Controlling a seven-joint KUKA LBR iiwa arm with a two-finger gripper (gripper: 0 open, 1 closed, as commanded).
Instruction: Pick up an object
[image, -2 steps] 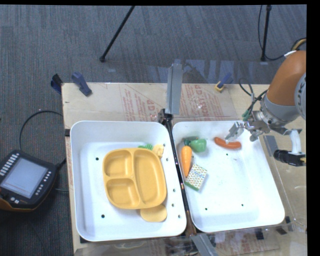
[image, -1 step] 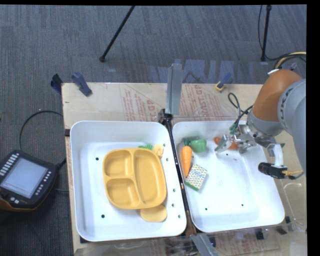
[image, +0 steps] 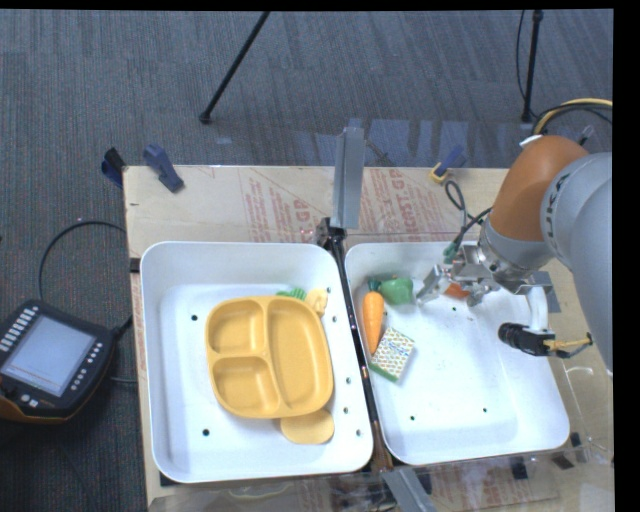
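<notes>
Table (image: 250, 200) with two shallow white bins side by side: left bin (image: 170, 400) holds a yellow divided plate (image: 268, 357), a small green item (image: 293, 293) and a pale yellow piece (image: 318, 299) just beside its far edge, and a yellow disc (image: 308, 428) partly under its near edge. Right bin (image: 470, 420) holds an orange carrot (image: 372, 318) along its left wall, a green toy (image: 396, 290) at the carrot's top end, and a small patterned packet (image: 392, 353) just right of the carrot. Grey arm with orange band (image: 535, 195) reaches in from the right, its hand (image: 455, 283) low over the far part of the right bin with something orange at its tips; a handheld controller with screen (image: 45, 360) lies on the floor left of the table.
</notes>
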